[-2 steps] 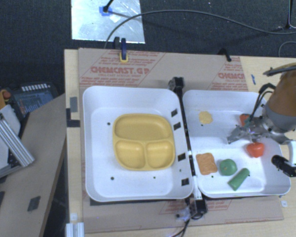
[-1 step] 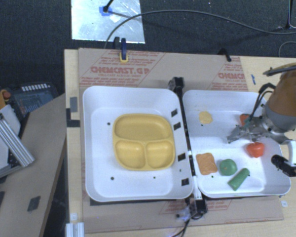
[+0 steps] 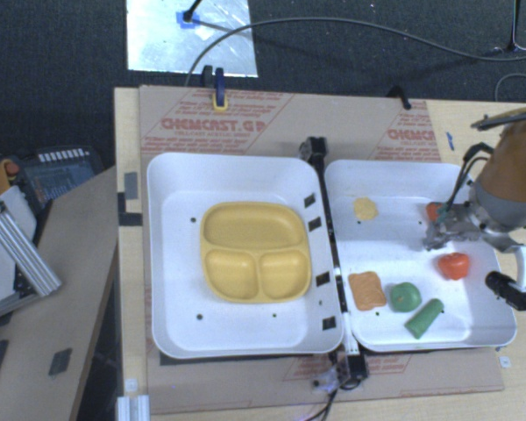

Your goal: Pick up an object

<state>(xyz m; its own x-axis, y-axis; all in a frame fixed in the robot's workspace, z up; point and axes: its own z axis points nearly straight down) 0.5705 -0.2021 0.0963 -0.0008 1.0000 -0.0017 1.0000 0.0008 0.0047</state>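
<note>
Right bin (image 3: 482, 327): six food items; left bin (image 3: 171, 261): one yellow tray (image 3: 254, 251). Arm (image 3: 508, 178) lowered at right; hand (image 3: 438, 235) grip state cannot be determined

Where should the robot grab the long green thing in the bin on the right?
Probably across its middle, coming straight down from above. The long green piece lies flat and slanted on the right bin floor, so the jaws would likely close best across its narrow width. Its lower right side has free floor; the round green piece sits close on its upper left.
</note>
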